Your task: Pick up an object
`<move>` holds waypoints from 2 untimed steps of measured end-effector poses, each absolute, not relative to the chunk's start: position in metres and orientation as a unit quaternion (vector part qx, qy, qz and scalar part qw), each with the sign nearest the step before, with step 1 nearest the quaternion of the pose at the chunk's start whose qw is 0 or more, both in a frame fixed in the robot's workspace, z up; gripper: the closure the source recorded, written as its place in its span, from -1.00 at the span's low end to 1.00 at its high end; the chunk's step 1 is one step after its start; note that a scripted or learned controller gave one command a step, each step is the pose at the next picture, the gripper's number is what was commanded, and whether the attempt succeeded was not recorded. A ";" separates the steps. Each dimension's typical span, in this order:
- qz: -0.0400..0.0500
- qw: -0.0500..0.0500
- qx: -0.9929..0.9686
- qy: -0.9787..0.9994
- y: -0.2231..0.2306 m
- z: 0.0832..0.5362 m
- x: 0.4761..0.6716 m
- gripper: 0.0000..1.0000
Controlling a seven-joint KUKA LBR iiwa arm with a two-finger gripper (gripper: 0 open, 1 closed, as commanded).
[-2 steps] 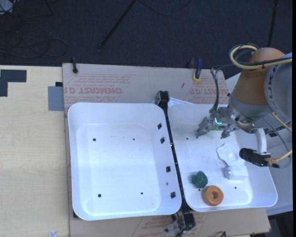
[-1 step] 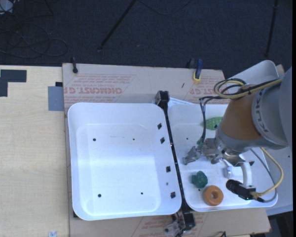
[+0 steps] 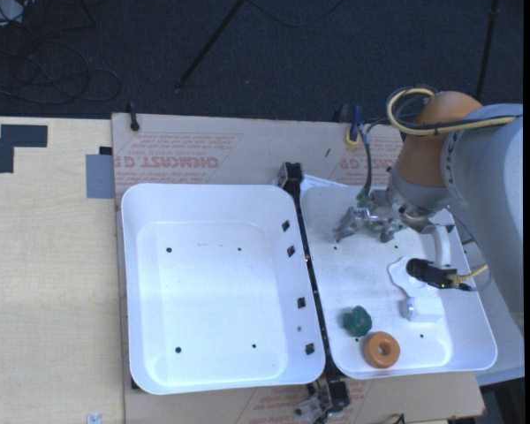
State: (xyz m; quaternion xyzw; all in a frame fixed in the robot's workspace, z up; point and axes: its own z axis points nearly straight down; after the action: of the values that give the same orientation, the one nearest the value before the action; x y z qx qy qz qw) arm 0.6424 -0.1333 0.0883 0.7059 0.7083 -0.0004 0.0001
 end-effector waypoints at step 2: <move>-0.003 -0.003 0.706 0.708 -0.159 0.097 0.643 1.00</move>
State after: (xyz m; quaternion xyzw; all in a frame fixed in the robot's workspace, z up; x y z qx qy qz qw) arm 0.6429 -0.1595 0.0972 0.7058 0.7084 -0.0026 -0.0028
